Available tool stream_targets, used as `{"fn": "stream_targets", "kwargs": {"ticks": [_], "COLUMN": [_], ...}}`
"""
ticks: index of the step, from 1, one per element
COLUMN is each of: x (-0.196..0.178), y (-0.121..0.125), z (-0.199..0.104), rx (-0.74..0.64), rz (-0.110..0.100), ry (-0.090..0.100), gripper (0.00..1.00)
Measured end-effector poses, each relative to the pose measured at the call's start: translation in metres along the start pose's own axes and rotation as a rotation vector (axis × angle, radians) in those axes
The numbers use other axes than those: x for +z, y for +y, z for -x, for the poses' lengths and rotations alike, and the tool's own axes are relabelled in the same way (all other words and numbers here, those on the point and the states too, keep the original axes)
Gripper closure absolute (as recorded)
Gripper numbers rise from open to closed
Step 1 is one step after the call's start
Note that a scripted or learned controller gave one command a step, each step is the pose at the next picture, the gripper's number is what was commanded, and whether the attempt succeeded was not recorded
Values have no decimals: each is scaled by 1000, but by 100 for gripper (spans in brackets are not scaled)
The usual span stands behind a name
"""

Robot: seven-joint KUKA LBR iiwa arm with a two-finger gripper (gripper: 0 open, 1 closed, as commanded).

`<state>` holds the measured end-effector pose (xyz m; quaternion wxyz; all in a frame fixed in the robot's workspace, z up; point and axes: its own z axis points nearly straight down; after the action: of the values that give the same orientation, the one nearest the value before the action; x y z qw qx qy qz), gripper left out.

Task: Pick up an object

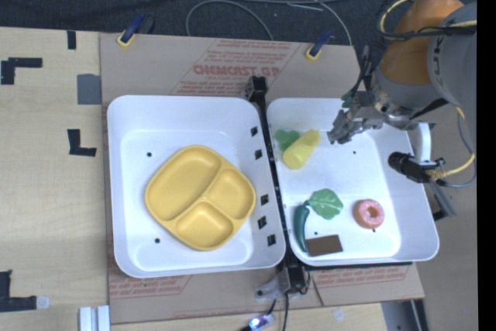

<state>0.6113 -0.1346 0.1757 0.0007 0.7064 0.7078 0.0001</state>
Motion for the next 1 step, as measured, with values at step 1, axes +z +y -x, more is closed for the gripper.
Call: {"fn": "stream_targets", "kwargs": {"ticks": [1], "x": [-45], "y": [1], "z": [0], "rx": [0], "rz": [0], "ry": [0], "gripper": [100]}}
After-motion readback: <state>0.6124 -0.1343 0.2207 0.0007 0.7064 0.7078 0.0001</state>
